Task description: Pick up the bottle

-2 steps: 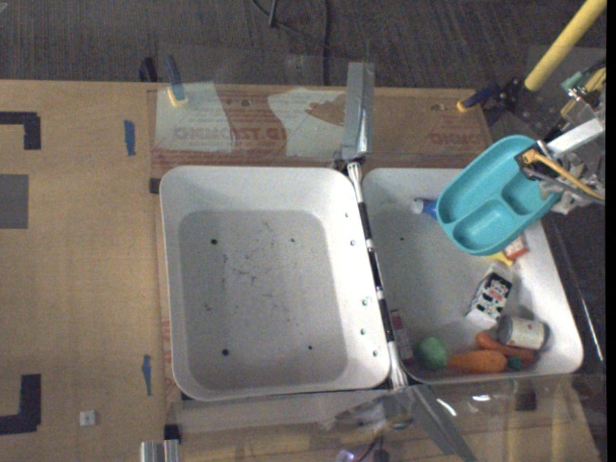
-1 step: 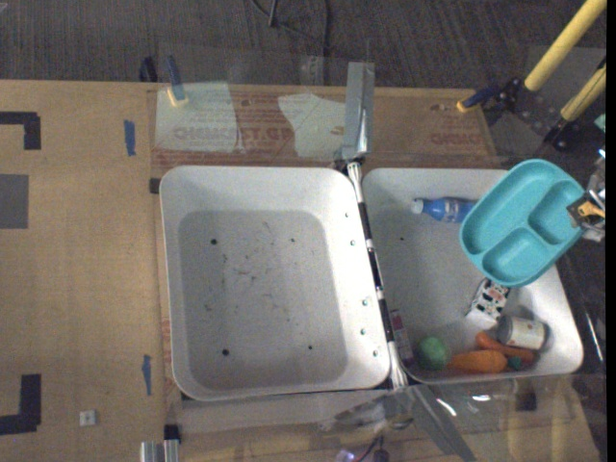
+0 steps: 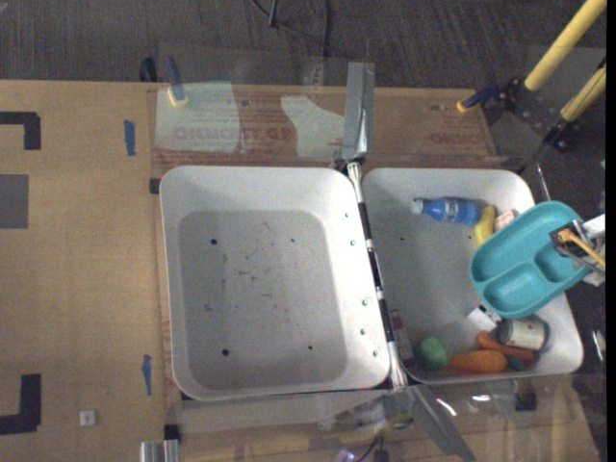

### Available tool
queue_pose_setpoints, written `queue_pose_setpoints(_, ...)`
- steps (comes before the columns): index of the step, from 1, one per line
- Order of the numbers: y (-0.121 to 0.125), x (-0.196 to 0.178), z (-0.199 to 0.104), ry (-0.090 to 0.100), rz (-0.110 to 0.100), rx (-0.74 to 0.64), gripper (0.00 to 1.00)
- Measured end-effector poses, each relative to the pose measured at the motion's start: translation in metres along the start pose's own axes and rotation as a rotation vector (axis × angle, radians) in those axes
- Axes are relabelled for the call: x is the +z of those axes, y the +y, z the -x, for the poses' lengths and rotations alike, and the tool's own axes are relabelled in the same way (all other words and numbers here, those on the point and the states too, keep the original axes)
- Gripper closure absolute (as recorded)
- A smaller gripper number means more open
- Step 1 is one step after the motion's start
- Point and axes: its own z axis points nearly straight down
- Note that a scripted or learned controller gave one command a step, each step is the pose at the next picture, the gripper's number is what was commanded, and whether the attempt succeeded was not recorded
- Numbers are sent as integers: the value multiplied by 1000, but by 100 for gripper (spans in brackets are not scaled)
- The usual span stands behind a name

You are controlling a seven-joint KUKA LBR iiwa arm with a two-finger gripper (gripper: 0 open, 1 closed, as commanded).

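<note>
The bottle [image 3: 449,209] is blue with a white cap and lies on its side near the far wall of the right bin [image 3: 404,287], cap pointing left. My gripper [image 3: 576,243] reaches in at the right edge and is shut on the rim of a teal divided plate [image 3: 520,268]. The plate hangs tilted above the bin's right side. It sits to the right of the bottle and nearer the front, apart from it.
A yellow item [image 3: 484,225] lies just right of the bottle, partly under the plate. A green ball [image 3: 433,351], an orange carrot [image 3: 477,361] and a small can [image 3: 526,333] crowd the right bin's near corner. The left bin [image 3: 175,258] stands alongside.
</note>
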Motion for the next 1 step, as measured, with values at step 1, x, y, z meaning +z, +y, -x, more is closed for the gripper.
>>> queue_pose_setpoints(1,-5,-49,15,2,5,18,100)
